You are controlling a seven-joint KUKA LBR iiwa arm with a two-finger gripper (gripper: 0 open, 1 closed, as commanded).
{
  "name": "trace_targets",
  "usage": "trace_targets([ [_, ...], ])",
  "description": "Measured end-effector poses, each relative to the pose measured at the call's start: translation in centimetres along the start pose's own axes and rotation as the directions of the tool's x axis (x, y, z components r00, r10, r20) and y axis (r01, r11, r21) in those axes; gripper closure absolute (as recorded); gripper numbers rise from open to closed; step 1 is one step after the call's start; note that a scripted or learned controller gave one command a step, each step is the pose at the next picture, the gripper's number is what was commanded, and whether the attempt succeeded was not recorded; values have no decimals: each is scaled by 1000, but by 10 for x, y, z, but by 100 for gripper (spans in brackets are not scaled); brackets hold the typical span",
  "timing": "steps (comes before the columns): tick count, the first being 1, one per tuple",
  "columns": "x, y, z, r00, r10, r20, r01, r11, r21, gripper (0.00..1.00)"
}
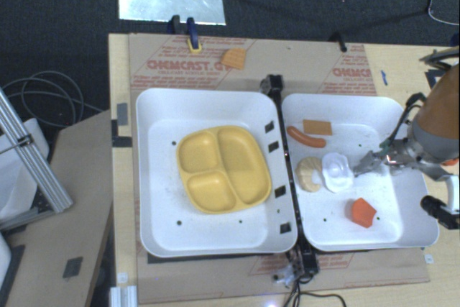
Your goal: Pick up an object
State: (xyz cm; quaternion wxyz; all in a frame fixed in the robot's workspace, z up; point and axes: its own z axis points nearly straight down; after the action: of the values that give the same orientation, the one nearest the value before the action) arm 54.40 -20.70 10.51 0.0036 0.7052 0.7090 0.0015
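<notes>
The right bin (413, 226) holds a sausage (306, 137), a flat orange slice (317, 127), a round beige piece (309, 173), a white cup-like object (336, 172) and an orange-red block (362, 212). My gripper (361, 163) reaches in from the right and sits low in this bin. Its tip is just right of the white object, close to it or touching it. Nothing is visibly lifted. The grey arm (437, 127) covers the bin's right edge.
The left bin (154, 226) carries a yellow divided plate (223, 169). A tan piece (233, 57) lies on the cardboard behind the bins, near a blue and yellow clamp (192, 34). A black divider (284, 169) runs between the bins.
</notes>
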Motion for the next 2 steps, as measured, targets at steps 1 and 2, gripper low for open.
trace_targets([
  [1,7,51,-1,1000,-2,-1,2,1000,0,0],
  [2,23,105,21,1000,-3,-2,3,1000,1,0],
])
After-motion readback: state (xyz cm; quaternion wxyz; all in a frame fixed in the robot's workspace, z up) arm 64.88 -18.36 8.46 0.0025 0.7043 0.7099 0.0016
